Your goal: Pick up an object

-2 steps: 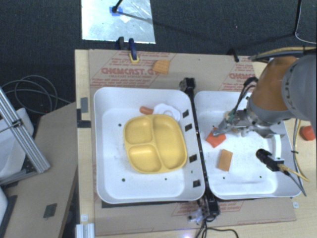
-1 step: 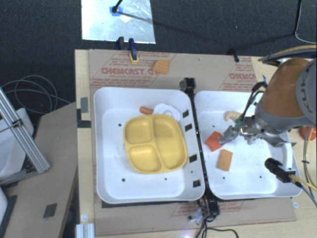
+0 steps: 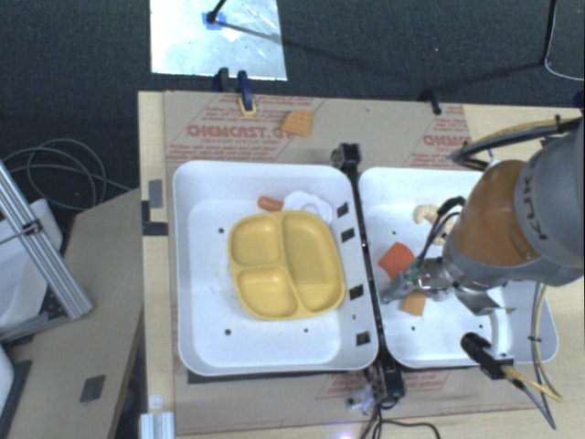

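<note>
Two blocks in right bin (image 3: pixel 430 359): red block (image 3: pixel 397 259) just above fingers (image 3: pixel 399 289), orange block (image 3: pixel 414 305) just right of tips. Finger spread: cannot tell.

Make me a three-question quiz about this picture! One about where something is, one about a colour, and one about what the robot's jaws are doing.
1. Where is the yellow divided plate?
A. In the left bin
B. In the right bin
C. On the floor

2. What colour is the block lying just above the gripper?
A. Blue
B. Green
C. Orange-red

3. What are the jaws doing?
A. Lifting the yellow plate
B. Sitting low in the right bin near two small blocks, nothing seen between them
C. Raised high over the left bin

Answers:
1. A, the plate lies in the middle of the left bin.
2. C, the block looks orange-red against the white bin floor.
3. B, the jaws are down between the orange-red block and a smaller tan block; a grasp cannot be made out.
</note>
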Action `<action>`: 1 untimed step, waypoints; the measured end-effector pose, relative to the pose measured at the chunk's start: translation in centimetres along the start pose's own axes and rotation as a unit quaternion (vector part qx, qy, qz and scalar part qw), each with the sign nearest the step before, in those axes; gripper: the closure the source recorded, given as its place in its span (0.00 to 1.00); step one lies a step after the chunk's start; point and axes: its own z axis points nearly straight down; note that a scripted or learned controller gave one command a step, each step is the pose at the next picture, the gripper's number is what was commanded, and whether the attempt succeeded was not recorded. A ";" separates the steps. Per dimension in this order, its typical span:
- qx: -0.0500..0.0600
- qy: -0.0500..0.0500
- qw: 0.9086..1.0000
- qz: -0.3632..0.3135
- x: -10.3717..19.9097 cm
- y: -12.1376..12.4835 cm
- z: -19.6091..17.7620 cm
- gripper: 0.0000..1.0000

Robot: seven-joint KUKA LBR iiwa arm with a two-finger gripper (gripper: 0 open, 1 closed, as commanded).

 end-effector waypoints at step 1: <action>-0.003 -0.001 1.000 0.001 -0.2 0.3 -1.4 1.00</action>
